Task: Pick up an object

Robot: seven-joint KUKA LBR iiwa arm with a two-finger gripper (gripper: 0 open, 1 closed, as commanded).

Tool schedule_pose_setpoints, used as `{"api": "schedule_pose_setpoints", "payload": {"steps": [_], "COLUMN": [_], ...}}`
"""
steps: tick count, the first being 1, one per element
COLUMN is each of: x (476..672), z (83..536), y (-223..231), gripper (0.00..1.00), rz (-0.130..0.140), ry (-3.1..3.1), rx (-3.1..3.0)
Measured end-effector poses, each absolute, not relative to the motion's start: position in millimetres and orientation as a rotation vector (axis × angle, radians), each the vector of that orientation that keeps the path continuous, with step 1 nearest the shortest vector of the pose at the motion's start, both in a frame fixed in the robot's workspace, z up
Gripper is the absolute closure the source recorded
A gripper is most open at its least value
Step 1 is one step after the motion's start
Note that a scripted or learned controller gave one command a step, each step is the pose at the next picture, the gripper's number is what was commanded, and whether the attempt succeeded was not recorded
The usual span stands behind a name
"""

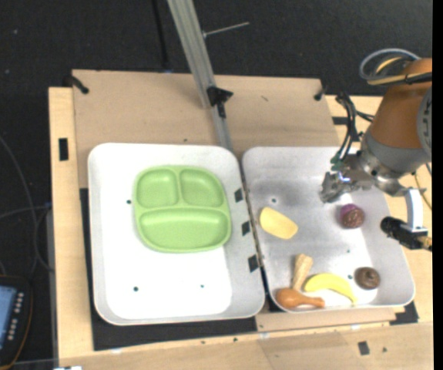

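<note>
The right bin [298,168] holds several small things: a pale yellow wedge [278,223], a dark purple round fruit [351,216], a yellow banana [330,286], a tan stick-like piece [302,268], an orange-brown piece [299,298] and a brown ring-shaped piece [367,277]. My gripper [333,186] hangs over the upper right part of this bin, just up and left of the purple fruit. Nothing shows between its fingers.
The left bin [113,284] carries a green three-compartment plate [181,209]. A grey metal pole [198,60] slants up from between the bins at the back. The wooden bench [283,102] borders both bins.
</note>
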State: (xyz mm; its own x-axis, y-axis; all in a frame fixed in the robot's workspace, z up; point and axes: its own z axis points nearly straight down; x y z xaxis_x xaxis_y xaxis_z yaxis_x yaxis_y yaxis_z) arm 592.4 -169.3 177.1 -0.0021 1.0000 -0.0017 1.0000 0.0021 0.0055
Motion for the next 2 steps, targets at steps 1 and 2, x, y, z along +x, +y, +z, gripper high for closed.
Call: {"api": "schedule_pose_setpoints", "payload": {"steps": [1,2], "x": [593.8,593.9], "z": [217.0,228.5], "y": [-171.0,-110.5], "gripper": [1.00,1.00], "rz": [0.004,0.004], "ry": [2.221,2.229], "rx": [2.214,2.212]}}
